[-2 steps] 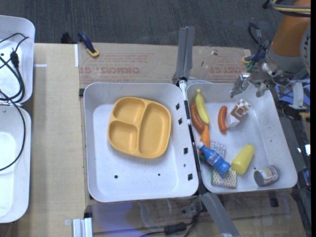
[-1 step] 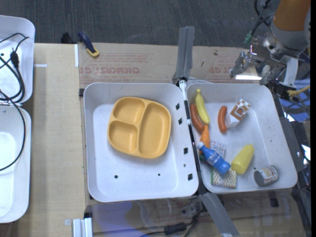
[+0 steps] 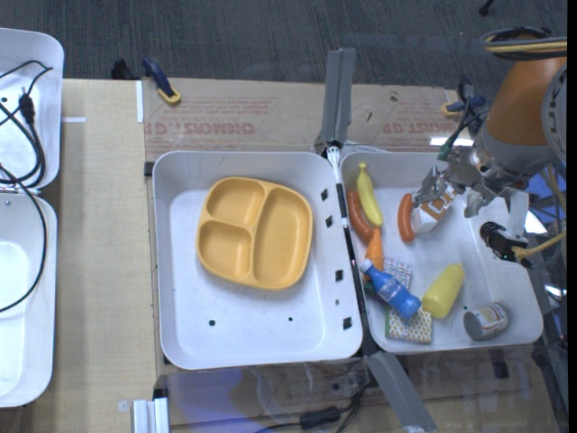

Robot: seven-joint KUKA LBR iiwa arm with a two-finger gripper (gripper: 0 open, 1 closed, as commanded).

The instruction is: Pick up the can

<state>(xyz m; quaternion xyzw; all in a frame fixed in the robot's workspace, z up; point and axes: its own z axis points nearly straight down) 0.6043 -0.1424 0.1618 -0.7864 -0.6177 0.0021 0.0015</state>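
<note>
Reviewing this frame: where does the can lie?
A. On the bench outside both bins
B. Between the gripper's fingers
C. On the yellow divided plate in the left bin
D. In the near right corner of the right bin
D: the can lies on its side in the right bin's near right corner, beside the yellow bottle, apart from the gripper further back.

A bulky grey arm with a broad orange band, black cables looping beside it, ends in a metallic claw.

Yellow-orange divided plate in a white bin; silver-grey can, blue bottle, yellow banana
</note>
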